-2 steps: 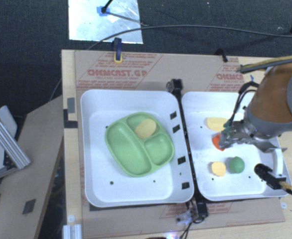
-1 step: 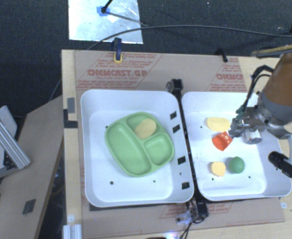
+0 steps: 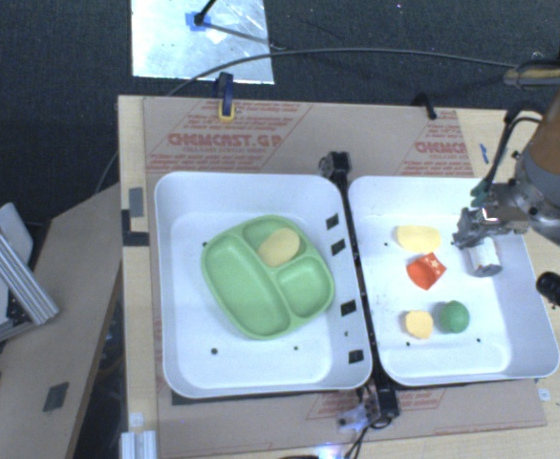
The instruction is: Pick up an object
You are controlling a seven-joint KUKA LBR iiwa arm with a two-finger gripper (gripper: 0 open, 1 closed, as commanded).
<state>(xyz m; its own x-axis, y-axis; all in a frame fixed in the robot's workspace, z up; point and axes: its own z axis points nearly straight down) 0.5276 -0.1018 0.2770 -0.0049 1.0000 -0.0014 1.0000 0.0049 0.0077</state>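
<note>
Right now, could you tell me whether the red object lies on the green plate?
No, the red object lies in the right bin, apart from the green plate.

Green divided plate (image 3: 251,299) in left bin (image 3: 180,285); foil sheet (image 3: 170,27) on dark floor.

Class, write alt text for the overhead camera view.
The gripper hovers over the right bin, which holds two yellow pieces, a red piece and a green ball. The left bin holds a green tray with one yellow piece.
</note>
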